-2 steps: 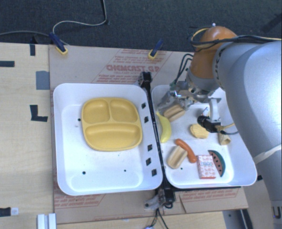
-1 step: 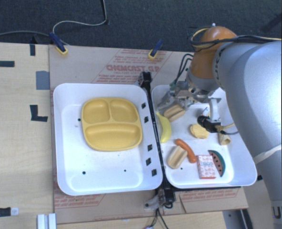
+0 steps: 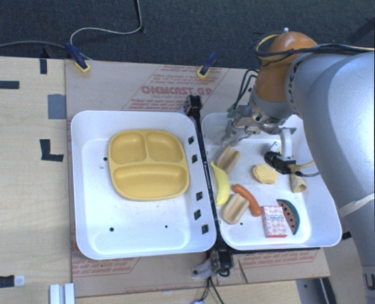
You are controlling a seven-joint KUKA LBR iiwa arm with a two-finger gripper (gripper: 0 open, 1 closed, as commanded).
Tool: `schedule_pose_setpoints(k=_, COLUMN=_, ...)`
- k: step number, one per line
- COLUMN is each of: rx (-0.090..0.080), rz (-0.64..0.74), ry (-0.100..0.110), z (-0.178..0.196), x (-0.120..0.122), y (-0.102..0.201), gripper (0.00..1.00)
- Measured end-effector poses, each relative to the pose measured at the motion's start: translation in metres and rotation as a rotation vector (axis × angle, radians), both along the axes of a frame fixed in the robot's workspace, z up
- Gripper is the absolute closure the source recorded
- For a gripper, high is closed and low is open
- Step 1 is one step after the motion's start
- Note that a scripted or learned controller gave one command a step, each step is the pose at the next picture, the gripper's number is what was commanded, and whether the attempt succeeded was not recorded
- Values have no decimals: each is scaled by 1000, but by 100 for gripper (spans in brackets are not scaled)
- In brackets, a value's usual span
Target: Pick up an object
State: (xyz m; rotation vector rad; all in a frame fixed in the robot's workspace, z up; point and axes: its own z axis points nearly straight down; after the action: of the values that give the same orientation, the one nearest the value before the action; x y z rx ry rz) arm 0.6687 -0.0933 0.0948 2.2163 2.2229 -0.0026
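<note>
My gripper point(image 3: 241, 130) hangs over the far left part of the right bin point(image 3: 320, 233), open, with nothing between its fingers. Just in front of it lies a tan bread piece point(image 3: 228, 158), apart from the fingertips. A banana point(image 3: 221, 183) rests along the bin's left wall. Beside it are an orange sausage point(image 3: 247, 199) and a tan roll point(image 3: 234, 208). A yellow chunk point(image 3: 264, 174) and a small tan piece point(image 3: 298, 183) lie toward the right. A red box point(image 3: 274, 221) and a watermelon slice point(image 3: 291, 215) sit at the front.
The left bin point(image 3: 89, 227) holds a yellow divided plate point(image 3: 148, 164). A black divider with clips point(image 3: 200, 170) runs between the bins. The arm's grey body point(image 3: 346, 125) overhangs the right bin's right side.
</note>
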Motion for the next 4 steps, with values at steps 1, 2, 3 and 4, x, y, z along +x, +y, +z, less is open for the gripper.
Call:
schedule_pose_setpoints(k=1, rx=0, rz=0, ry=0, z=0, x=0, y=0, gripper=0)
schedule_pose_setpoints(k=2, rx=1, rz=-2, ry=1, z=-10, x=0, y=-5, gripper=0)
schedule_pose_setpoints(k=3, rx=1, rz=-1, ry=0, z=-10, x=0, y=-8, gripper=0)
schedule_pose_setpoints(k=4, rx=0, rz=-2, ry=0, z=-10, x=0, y=-3, gripper=0)
